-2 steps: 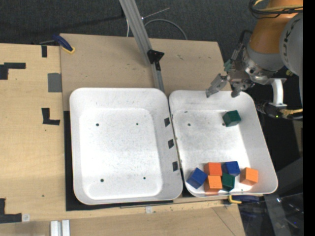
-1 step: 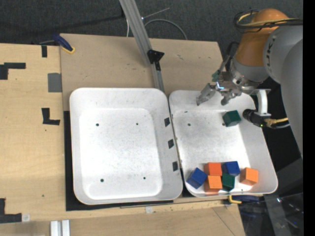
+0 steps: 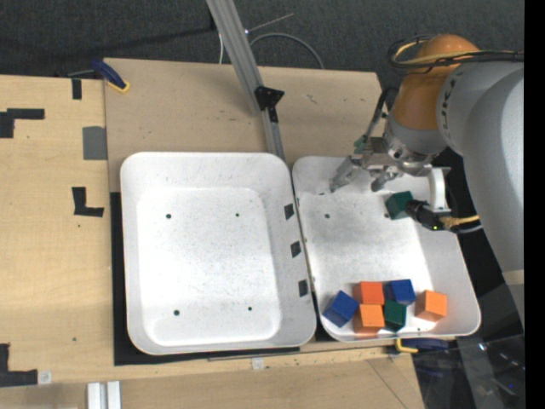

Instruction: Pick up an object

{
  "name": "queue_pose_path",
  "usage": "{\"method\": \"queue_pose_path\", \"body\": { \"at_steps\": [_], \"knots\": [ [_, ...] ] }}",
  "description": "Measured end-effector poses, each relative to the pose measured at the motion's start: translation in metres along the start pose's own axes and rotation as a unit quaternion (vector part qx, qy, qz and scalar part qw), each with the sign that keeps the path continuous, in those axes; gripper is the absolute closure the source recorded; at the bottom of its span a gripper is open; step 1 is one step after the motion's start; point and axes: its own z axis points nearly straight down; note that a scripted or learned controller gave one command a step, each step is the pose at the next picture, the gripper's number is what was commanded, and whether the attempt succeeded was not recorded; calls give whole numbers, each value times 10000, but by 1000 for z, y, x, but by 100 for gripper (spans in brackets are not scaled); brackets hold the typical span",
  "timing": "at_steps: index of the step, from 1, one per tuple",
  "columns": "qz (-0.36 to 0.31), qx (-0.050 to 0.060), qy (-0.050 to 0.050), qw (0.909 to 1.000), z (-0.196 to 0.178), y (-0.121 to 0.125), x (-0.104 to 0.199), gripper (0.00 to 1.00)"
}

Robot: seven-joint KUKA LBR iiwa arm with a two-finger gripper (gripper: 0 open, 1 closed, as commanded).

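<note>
My gripper (image 3: 360, 177) hangs over the far end of the right bin (image 3: 366, 237), its two grey fingers spread apart with nothing between them. A dark green block (image 3: 398, 204) lies just right of the gripper, near the bin's right wall, apart from the fingers. Several blocks cluster at the bin's near end: a blue one (image 3: 341, 307), an orange one (image 3: 370, 292), another blue one (image 3: 400, 290), a second orange one (image 3: 370, 316), a green one (image 3: 393, 313) and a third orange one (image 3: 433, 304).
The left bin (image 3: 204, 254) sits beside the right one, their rims touching. A slanted metal pole (image 3: 247, 58) runs from the top of the view down to the bins' shared far corner. The grey arm with its orange band (image 3: 434, 83) fills the upper right.
</note>
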Motion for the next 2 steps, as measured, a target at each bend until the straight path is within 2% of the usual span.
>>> {"method": "queue_pose_path", "body": {
  "at_steps": [1,2],
  "knots": [
    [-9,-23,0,10000,-13,1,1,100],
    [3,-26,3,10000,-70,6,8,100]
  ]
}}
